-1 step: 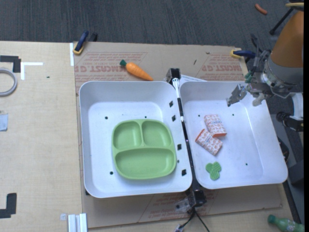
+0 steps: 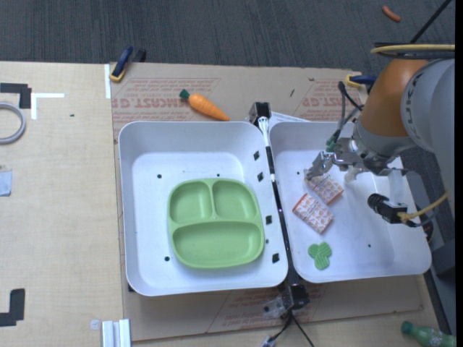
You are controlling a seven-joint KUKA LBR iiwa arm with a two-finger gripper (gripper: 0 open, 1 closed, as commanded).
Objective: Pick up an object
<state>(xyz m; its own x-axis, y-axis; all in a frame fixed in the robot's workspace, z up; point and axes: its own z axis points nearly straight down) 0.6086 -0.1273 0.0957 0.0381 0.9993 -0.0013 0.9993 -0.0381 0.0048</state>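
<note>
In the right bin (image 2: 405, 255) lie two orange-and-white patterned packets. One packet (image 2: 327, 188) is just under my gripper (image 2: 322, 170), and the other packet (image 2: 312, 212) lies a little nearer and to the left. A small green leafy piece (image 2: 319, 254) sits near that bin's front wall. My gripper hangs low over the bin's back half, its tip right at the upper packet's far edge. I see nothing lifted off the bin floor.
The left bin (image 2: 145, 157) holds a green divided plate (image 2: 215, 223). An orange toy carrot (image 2: 205, 105) lies on the cardboard behind the bins. A black clip (image 2: 260, 112) sits where the bins meet. Cables (image 2: 394, 212) trail from the wrist over the right bin.
</note>
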